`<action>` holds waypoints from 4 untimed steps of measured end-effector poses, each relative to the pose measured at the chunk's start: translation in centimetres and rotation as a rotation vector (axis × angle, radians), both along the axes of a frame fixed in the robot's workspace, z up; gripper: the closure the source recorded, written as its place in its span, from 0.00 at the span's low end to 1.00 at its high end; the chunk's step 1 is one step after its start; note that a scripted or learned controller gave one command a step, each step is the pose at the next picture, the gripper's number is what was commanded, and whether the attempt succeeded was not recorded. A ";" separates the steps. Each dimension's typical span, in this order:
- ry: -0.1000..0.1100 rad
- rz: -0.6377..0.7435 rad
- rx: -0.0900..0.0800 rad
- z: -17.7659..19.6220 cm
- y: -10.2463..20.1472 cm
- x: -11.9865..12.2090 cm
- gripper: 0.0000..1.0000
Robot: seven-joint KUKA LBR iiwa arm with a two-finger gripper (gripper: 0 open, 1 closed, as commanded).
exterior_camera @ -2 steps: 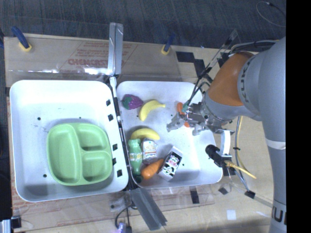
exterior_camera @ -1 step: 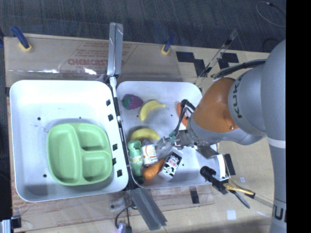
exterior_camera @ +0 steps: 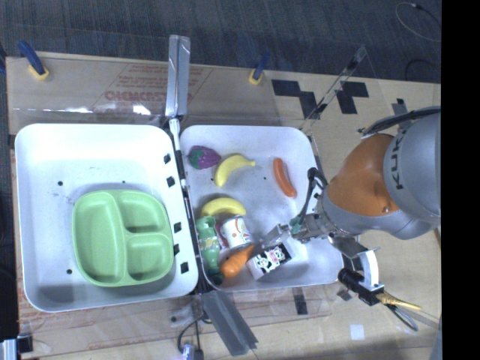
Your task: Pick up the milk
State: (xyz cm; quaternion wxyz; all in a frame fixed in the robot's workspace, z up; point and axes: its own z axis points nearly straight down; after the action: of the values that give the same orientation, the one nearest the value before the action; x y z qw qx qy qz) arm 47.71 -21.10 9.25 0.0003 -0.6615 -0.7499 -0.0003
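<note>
The milk is a small white carton with black cow patches, lying on its side near the front edge of the right bin. My gripper reaches in from the right on the grey arm with the orange band and sits low, just above and behind the carton's upper edge. Whether it touches the carton is hard to tell. An orange carrot lies against the carton's left end.
The right bin also holds purple grapes, two bananas, a red sausage, a can and a green item. A green divided plate lies in the left bin.
</note>
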 end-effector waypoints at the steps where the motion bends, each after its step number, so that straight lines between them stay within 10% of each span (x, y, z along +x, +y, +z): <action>1: -0.004 -0.197 -0.007 4.0 7.5 0.0 0.00; 2: 0.002 -0.246 -0.002 2.3 6.0 2.6 0.00; 3: 0.003 0.168 0.001 4.0 1.4 -0.1 0.00; 4: 0.001 -0.080 -0.001 8.4 7.0 0.0 0.00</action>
State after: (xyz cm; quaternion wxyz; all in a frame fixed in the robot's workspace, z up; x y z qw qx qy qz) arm 47.72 -14.13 17.65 0.0002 -0.6910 -0.7228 0.0003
